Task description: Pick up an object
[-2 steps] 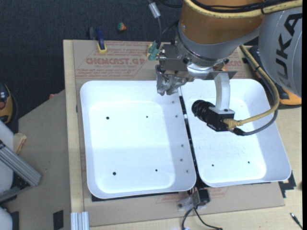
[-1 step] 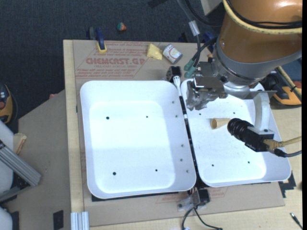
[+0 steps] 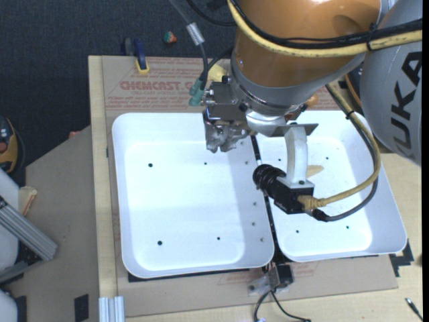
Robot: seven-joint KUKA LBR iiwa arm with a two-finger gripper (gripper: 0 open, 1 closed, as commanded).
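Orange band (image 3: 301, 19) of arm, nearest lens, at 12 to 1 o'clock of frame. Beneath it, gripper (image 3: 221, 138) above left bin (image 3: 134, 200), near that bin's 1 o'clock corner; degree of opening cannot be told, no item seen in its grasp. Black cable fitting (image 3: 285, 192) over divide between bins. Right bin (image 3: 348, 240): small tan object (image 3: 316, 172), partly hidden, at 3 o'clock of gripper, well apart. Recommended: shift toward 3 o'clock, centre over tan object, descend straight, close only once astride it.
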